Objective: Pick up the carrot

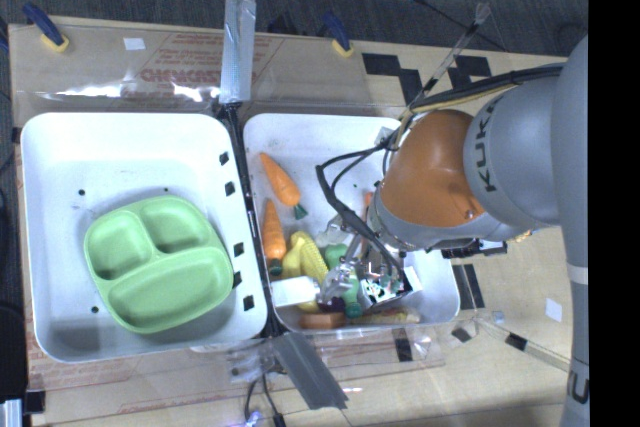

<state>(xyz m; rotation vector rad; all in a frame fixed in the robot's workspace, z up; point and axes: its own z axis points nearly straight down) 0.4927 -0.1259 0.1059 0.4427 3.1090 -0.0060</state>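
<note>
Arm (500, 165): grey, with an orange band above the wrist; it reaches in from the right and hangs over the right bin; black cables loop off its left side

Pincer (352, 283): low over the near part of the right bin, in among the piled toy food; whether its fingers are spread or pressed together I cannot tell, as the metal parts blur into the clutter; nothing shows plainly between them

Carrot (281, 179): orange with a green tip, lying tilted in the right bin, up and to the left of the pincer, well apart from it; untouched

Second orange piece (272, 231): long and orange, upright along the right bin's left wall, left of the pincer and just below the carrot; it may be another carrot

Corn (306, 255): yellow, just left of the pincer, touching the second orange piece's lower end

Other food: dark purple and red-brown pieces lie right under and below the pincer; too jumbled to name

Right bin (300, 127): white, shallow; its far part lies above the pincer

Left bin (60, 155): white, far left of the pincer, side by side with the right bin

Green plate (160, 265): three compartments, resting in the left bin, well left of the pincer

Bench (500, 355): brown cardboard surface with black markings, carrying both bins
</note>
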